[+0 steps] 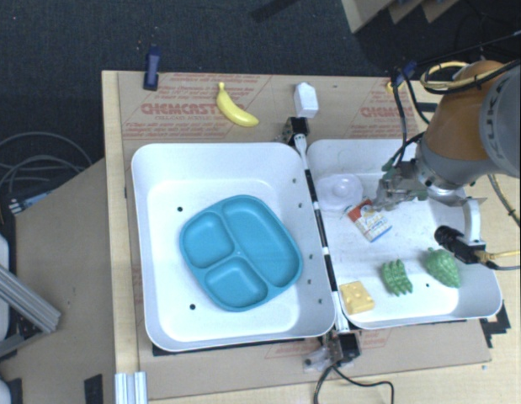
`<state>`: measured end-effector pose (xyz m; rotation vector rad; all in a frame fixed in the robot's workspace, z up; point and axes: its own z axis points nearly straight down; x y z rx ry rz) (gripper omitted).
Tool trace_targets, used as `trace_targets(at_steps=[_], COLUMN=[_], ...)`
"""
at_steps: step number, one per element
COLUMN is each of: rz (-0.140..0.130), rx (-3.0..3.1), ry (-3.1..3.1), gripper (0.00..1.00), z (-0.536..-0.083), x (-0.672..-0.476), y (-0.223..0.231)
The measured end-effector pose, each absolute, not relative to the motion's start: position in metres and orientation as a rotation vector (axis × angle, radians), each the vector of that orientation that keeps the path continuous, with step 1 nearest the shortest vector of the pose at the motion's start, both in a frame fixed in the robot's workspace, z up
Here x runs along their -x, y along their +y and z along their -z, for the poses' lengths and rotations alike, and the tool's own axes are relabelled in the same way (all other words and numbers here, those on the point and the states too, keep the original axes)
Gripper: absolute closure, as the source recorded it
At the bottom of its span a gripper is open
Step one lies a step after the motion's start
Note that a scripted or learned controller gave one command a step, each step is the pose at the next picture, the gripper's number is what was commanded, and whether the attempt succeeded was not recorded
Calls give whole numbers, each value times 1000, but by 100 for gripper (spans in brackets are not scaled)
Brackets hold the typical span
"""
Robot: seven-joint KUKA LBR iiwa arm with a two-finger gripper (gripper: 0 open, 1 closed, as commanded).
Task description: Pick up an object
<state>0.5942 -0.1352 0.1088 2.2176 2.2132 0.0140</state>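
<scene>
Smooth three-compartment blue plastic tray [239, 252]

The brown cardboard sheet [188, 108] under the bins carries red print. At about 11 o'clock of the left bin [151, 175], the big letters seem to read "CHEMCAST", with smaller lines around them too blurred to read. At 12 o'clock of the right bin [487, 297] more red print shows, unreadable.

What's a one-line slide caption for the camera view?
Gripper poised over a small red-and-white packet in the right bin; blue divided plate in the left.
</scene>
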Motion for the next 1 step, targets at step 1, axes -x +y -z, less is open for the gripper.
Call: trace_targets(at_steps=[1], rz=[-14], rx=[-2218], ry=[2214], gripper=[0], z=[-109], x=[-594], y=[-135])
